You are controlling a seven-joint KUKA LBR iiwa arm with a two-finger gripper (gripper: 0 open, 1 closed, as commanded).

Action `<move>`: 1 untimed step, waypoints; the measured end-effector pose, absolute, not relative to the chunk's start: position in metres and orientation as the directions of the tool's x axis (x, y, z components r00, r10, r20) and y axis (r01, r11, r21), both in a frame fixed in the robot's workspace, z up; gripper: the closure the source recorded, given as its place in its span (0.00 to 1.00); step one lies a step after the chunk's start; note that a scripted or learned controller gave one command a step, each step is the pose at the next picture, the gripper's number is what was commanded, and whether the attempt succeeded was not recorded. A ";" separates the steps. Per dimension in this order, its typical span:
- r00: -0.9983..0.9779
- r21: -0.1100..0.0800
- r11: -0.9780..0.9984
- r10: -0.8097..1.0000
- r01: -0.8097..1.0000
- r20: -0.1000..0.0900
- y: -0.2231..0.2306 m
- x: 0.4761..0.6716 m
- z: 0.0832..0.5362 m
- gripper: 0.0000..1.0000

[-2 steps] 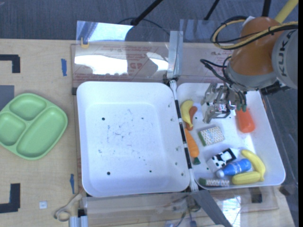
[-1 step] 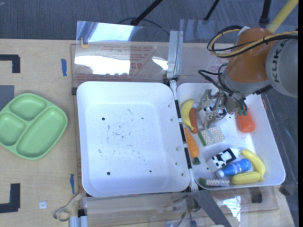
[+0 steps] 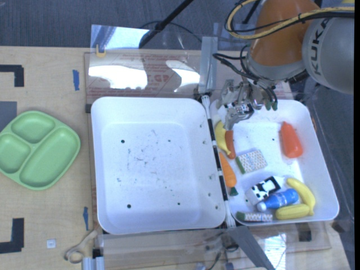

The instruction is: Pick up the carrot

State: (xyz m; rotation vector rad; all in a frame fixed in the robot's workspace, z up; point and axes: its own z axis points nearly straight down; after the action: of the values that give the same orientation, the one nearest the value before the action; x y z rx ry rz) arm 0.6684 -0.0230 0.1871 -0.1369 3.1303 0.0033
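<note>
Located in the right-hand shallow white bin (image 3: pixel 323 167): slim orange tapered carrot (image 3: pixel 227 171), lying lengthwise just beside the left wall, narrow end toward the near edge. Flanked at the far end by a small yellow banana (image 3: pixel 220 138); checkered flat packet (image 3: pixel 251 160) near on the right. Noted above the bin's far left corner: metal two-finger gripper (image 3: pixel 237 115), apart from the carrot. Cannot tell whether spread or pressed together.

Judged light, rigid and smooth, probably moulded plastic; liable to roll or slip. Recommended hold: across the thicker middle, square to the long axis. Little clearance on the wall side.
</note>
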 end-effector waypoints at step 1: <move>-0.999 0.000 0.999 -0.054 -0.054 -0.010 -0.089 0.668 0.187 1.00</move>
State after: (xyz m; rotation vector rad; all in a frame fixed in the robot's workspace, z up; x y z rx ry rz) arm 0.6683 -0.0886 0.1867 -0.0842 3.1308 0.0009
